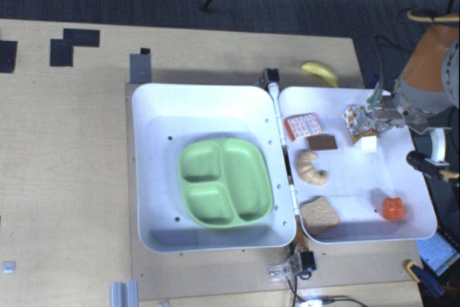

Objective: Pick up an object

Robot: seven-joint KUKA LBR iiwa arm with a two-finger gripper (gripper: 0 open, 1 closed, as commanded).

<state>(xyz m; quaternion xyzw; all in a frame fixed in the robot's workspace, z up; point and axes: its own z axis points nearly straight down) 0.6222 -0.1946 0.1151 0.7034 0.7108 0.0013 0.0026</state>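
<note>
The right bin [424,226] holds a red-and-white patterned box [303,126], a dark brown bar [322,143], a croissant [312,167], a slice of bread [320,213], a small white block [368,144] and a red tomato-like piece [392,208]. My gripper [361,123] hangs low over the back right part of this bin, just above the white block and right of the brown bar. A small brownish thing shows at its tip, too blurred to identify. The arm's orange band [430,61] comes in from the right.
The left bin [144,154] holds a green divided plate [226,182]. A yellow banana [320,72] lies on the bench behind the right bin. Cables and clamps sit at the bins' front edge [298,266]. Black markers [72,45] lie on the bench at far left.
</note>
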